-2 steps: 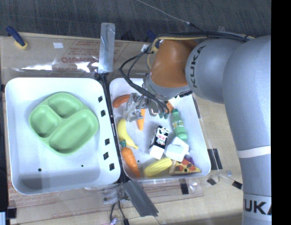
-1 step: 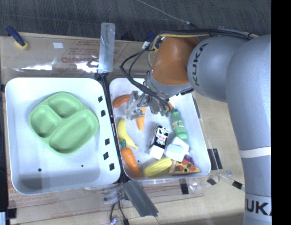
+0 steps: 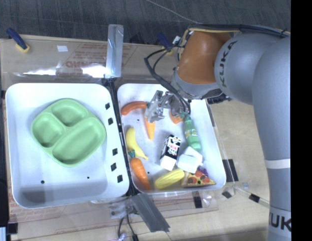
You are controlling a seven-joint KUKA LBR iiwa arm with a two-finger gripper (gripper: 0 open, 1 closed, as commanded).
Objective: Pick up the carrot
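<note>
Carrot upright under gripper, long axis far-to-near, tip pointing near, fingers clamped on its top, right bin.

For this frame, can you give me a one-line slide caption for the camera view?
Grey arm's gripper hangs over the right white bin above a small orange carrot; green divided plate sits in the left white bin.

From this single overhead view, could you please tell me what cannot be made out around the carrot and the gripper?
- Camera view: the top of the small carrot is covered by the gripper.
- Camera view: whether the jaws are shut on it; too blurred and small.
- Camera view: an orange item beside the gripper, mostly hidden by the wrist.
</note>
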